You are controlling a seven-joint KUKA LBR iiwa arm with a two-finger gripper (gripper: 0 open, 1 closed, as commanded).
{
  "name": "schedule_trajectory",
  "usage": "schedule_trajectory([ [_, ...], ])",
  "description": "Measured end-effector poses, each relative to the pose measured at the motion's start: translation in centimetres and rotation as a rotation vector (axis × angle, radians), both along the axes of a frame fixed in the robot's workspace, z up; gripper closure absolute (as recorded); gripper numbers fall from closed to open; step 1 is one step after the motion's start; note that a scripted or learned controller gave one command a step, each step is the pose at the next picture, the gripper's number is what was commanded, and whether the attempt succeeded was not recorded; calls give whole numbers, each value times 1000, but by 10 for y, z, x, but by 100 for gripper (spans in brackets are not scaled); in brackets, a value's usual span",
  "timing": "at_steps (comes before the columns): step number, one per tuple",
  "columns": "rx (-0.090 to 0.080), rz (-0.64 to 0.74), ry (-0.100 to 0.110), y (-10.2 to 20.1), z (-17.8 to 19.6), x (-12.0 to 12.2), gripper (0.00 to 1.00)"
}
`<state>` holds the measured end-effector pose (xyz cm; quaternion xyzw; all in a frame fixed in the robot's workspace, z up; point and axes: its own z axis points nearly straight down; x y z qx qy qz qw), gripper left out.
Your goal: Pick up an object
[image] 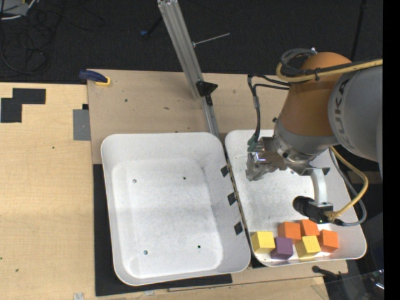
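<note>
The blocks lie clustered at the near edge of the right bin [240,144], most of them touching. Counted: two yellow blocks, one at the cluster's left end [264,240] and one [307,247] further right; three orange blocks [290,230], [309,227], [329,240]; one purple block [284,248]. That makes six.

The gripper [257,165] hangs over the middle of the same bin, well apart from the cluster and on its far side. The state of its fingers cannot be told from this view, and nothing is seen between them.

The left yellow block looks the best target: its left side is clear. The gripper should come toward the near edge, align over one block and descend straight.

Further off, the left bin [112,145] adjoins the right bin. Beyond both bins an aluminium rail [181,39] slants over the bench [144,102].
</note>
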<state>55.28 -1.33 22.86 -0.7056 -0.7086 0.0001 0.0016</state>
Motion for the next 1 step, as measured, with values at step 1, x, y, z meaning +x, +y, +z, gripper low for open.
schedule_trajectory([
  [1,-2,0,0,62,2,8,100],
])
